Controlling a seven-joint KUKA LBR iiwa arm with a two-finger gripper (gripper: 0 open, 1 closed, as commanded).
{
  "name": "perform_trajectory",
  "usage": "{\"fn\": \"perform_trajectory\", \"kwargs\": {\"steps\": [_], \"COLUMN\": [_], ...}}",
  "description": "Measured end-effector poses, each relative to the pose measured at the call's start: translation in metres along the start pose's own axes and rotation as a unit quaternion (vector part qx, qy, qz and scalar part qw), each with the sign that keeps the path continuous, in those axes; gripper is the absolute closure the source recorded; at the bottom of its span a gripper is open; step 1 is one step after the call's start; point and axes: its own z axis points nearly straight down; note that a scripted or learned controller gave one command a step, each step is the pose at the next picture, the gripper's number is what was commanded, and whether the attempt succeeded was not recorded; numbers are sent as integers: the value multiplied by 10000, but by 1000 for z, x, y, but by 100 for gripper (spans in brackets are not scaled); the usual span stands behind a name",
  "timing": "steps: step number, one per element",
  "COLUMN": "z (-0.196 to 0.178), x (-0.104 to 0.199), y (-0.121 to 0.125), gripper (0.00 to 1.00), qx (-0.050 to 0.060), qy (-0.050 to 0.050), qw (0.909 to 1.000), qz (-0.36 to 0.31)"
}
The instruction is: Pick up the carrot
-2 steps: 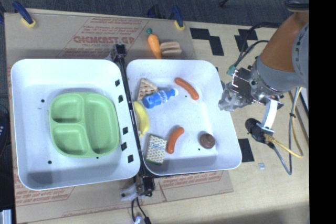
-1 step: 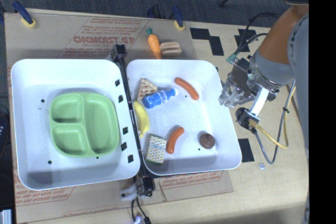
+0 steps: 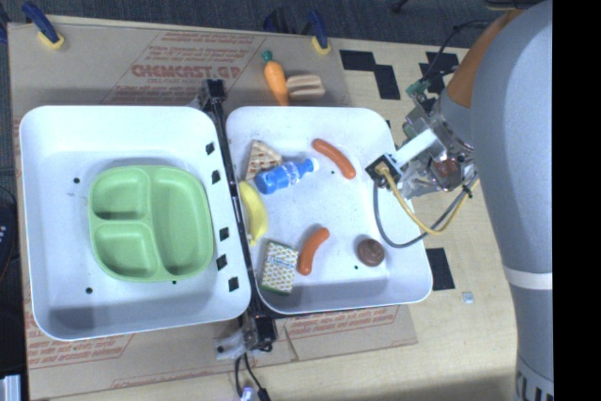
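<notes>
Camera view, single entry. Carrot (image 3: 275,82) lay on the cardboard-covered tabletop (image 3: 113,52), outside both bins. It was just beyond the far rim of the right bin (image 3: 343,207), with its green top pointing away from that bin. A tan layered toy sandwich (image 3: 305,87) sat just beside it.

Gripper (image 3: 434,170) hung over the right bin's right rim, well apart from the carrot. Whether it was open or closed could not be told, and no object was seen held.

Judgement: nothing of the task was done. Approach, grasp and lift were all left, and the reach would have to go past the bin's far rim.

Count:
- Carrot: 1, plus 1 toy sandwich on the tabletop.
- Bins: 2.
- Left bin (image 3: 56,155): 1 green divided plate (image 3: 150,221).
- Right bin: 7 items.
  - 2 orange sausages, far sausage (image 3: 334,158) and near sausage (image 3: 313,250)
  - 1 banana (image 3: 253,209)
  - 1 blue bottle (image 3: 285,175)
  - 1 tan wedge (image 3: 263,157)
  - 1 patterned block (image 3: 279,266)
  - 1 brown round piece (image 3: 370,251)

The sausages shared the carrot's colour but lacked a green top.
</notes>
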Motion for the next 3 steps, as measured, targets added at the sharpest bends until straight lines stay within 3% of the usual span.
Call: {"fn": "perform_trajectory", "kwargs": {"steps": [1, 2, 3], "z": [-55, -46, -105], "x": [-9, -6, -53], "y": [-15, -17, -21], "gripper": [100, 100, 100], "qx": [3, 11, -2], "qy": [4, -6, 5], "qw": [9967, 9967, 9968], "qz": [816, 807, 794]}}
